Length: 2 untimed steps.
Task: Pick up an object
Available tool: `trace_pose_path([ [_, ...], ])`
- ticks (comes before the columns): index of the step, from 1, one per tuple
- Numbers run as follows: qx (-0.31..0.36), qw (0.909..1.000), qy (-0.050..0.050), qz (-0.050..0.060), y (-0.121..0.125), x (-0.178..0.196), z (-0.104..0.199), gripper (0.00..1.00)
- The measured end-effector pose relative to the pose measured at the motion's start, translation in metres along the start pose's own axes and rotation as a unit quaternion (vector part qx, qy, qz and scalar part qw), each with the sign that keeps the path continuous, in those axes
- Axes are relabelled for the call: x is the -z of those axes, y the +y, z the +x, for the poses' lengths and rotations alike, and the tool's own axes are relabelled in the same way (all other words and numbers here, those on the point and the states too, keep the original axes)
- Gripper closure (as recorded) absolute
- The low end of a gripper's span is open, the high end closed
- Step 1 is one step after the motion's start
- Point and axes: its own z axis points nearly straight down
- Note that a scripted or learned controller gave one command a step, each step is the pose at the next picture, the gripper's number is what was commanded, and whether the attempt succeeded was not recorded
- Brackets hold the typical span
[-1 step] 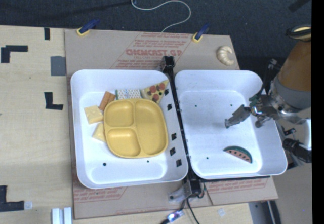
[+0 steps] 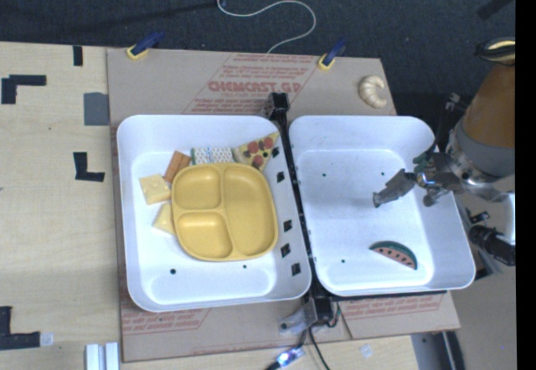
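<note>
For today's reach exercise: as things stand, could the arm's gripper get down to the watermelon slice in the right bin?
Probably yes. The gripper hangs over the right bin, and the watermelon slice lies alone on the floor with nothing over it.

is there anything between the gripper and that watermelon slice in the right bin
Nothing visible. The gripper hangs over bare white floor in the right bin, and the watermelon slice lies alone nearer the front wall, with only bare floor between them.
</note>
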Motion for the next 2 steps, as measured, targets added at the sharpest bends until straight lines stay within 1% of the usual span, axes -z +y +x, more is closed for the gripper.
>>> trace_pose_path([
  [1,0.000,1.0000,0.000,0.002,-0.005,-0.063,0.003,0.00],
  [2,0.000,1.0000,0.000,0.003,-0.006,-0.107,0.006,0.00],
])
